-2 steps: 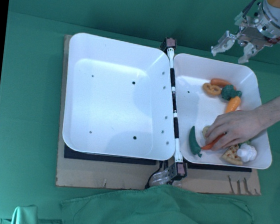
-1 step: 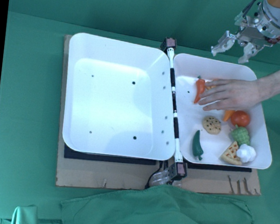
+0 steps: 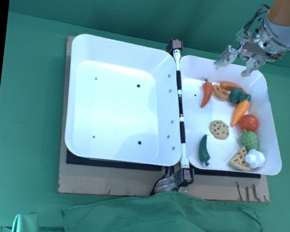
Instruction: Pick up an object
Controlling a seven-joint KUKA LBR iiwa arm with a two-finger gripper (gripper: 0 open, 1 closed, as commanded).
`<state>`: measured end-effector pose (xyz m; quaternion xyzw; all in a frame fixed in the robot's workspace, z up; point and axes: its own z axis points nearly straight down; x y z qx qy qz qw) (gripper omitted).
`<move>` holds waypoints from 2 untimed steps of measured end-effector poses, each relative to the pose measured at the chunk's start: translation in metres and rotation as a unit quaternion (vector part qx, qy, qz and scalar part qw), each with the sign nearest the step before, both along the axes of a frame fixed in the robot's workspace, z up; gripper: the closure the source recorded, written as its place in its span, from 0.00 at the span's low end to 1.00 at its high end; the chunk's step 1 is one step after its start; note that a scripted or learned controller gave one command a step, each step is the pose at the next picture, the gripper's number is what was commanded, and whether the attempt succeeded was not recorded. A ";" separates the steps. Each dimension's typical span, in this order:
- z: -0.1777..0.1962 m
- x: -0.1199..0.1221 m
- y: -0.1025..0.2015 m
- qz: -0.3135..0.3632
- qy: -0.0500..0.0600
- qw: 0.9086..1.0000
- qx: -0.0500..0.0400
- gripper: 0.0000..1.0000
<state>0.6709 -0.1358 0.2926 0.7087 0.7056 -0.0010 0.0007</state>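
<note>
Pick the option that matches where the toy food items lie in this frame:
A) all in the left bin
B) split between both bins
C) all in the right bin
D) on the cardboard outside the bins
C: the cookie, green pepper, carrot, tomato and the rest all sit inside the right bin, below the end effector hovering at its far edge.

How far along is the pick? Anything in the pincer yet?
Nothing is picked yet. The pincer hangs open above the far edge of the right bin, with nothing between its fingers. The toy food, including the cookie and green pepper, lies in that bin. Left: descend, grasp one item, lift.
</note>
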 end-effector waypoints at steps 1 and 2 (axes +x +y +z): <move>-0.049 0.009 -0.005 0.000 0.001 1.000 0.000 0.00; -0.089 0.009 -0.010 0.000 0.000 1.000 0.000 0.00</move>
